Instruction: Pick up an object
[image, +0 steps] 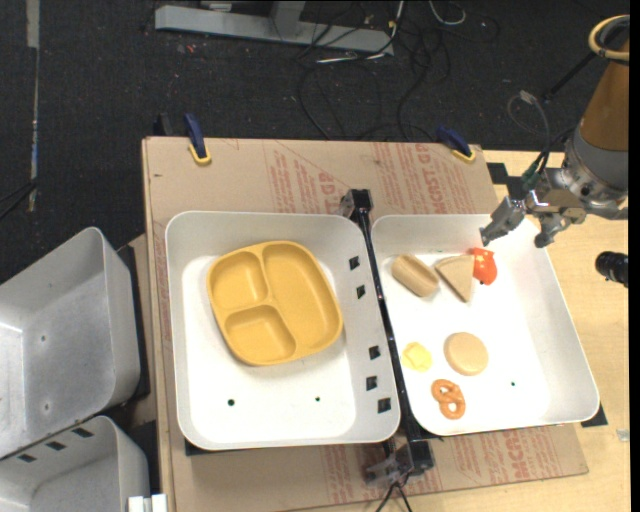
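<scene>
My gripper (521, 231) hangs open over the far right corner of the right bin (545, 330), with nothing between its fingers. Just below and left of it lie a small red object (484, 266), a tan wedge (457, 276) and a tan bread roll (414, 275). Nearer the front of the same bin are a round tan cookie (466, 353), a small yellow piece (417, 355) and an orange pretzel (449, 397). A yellow divided plate (273, 300) lies in the left bin (200, 400).
The two bins stand side by side on a cardboard sheet (290, 165) held by clamps (197, 138) at the far edge. Grey plastic tubs (55, 320) stand off the bench to the left. Cables lie on the dark floor beyond.
</scene>
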